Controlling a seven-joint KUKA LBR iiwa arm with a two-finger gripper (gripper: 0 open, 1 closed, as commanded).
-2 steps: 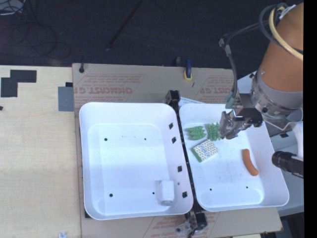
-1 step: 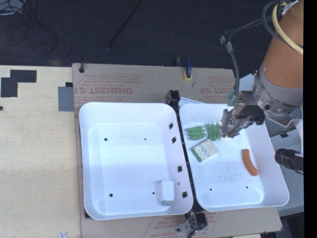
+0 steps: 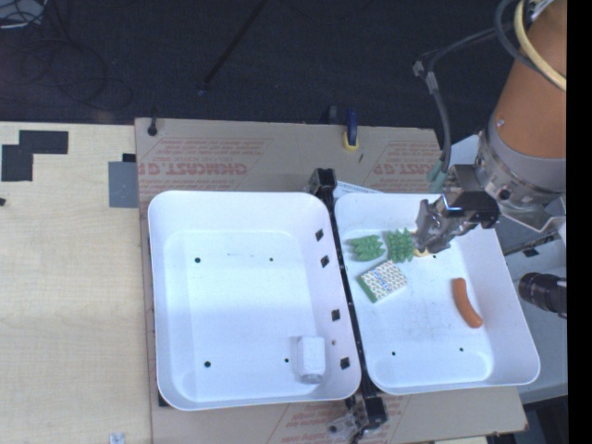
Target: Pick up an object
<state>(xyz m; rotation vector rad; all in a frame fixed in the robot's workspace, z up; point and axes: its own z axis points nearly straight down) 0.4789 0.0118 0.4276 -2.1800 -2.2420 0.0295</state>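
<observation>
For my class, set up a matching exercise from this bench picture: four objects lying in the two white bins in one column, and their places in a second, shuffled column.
Column A
1. white block
2. orange sausage-shaped piece
3. green and white patterned block
4. spiky green piece

Column B
a. middle of the right bin, just below the green pieces
b. right beside the gripper
c. near corner of the left bin, by the divider
d. right side of the right bin

Pairs: 1-c, 2-d, 3-a, 4-b
</observation>
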